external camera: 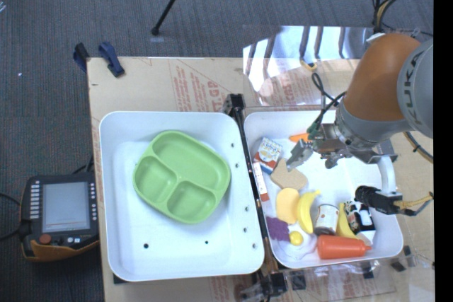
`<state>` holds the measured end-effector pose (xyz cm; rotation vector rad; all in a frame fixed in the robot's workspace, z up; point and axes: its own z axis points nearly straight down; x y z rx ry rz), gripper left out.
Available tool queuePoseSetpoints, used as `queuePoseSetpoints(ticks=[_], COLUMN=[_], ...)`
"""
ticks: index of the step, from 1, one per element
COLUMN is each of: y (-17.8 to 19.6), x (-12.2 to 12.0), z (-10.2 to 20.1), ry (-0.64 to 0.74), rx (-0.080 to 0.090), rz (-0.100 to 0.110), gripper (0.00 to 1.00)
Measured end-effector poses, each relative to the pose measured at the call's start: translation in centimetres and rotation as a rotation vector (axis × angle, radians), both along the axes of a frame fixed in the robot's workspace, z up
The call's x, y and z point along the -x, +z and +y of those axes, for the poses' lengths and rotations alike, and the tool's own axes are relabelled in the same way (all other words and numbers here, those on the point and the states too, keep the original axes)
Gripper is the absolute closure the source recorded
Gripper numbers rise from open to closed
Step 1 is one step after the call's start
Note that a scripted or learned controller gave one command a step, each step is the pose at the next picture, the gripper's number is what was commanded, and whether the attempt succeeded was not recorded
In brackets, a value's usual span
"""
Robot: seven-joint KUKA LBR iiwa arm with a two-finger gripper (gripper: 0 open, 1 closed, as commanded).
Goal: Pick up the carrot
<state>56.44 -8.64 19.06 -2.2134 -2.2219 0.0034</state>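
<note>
The jaws (313, 155) are hanging apart with nothing between them. They are sitting a long way from the carrot (342, 247), right across the bin (379, 255) from it, on the far side. I am taking the carrot to be the long orange-red piece lying flat along the bin's near wall.

Just past the jaws, farther from the carrot, a small orange scrap (298, 136) is poking out, half hidden by the arm. I cannot tell what it is, and that is what is worrying me first. If the jaws drop from where they are hanging, they are going to be closing on that scrap, or on the slice of toast (290, 178) lying between them and the carrot, or on bare bin floor. They are not going to be closing on the carrot.

The crowd around the carrot is bothering me as well. A can (325, 218) is standing just behind it, nearly touching. A banana (306, 212) is lying beside the can, and a fried egg (297, 240) is resting near the carrot's blunt end. The wall on one flank and the can on the other are leaving little room for the fingers. A finger landing on the can is likely tipping it over, and one catching the wall is stopping the jaws short. The carrot is also looking smooth and round, so a pinch away from its middle is risking it squirting out sideways.
</note>
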Motion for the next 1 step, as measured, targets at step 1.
queuePoseSetpoints(ticks=[1], y=[-10.55], x=[6.2], z=[-0.67], ry=[0.037], rx=[-0.001], rz=[0.002], gripper=[0.0])
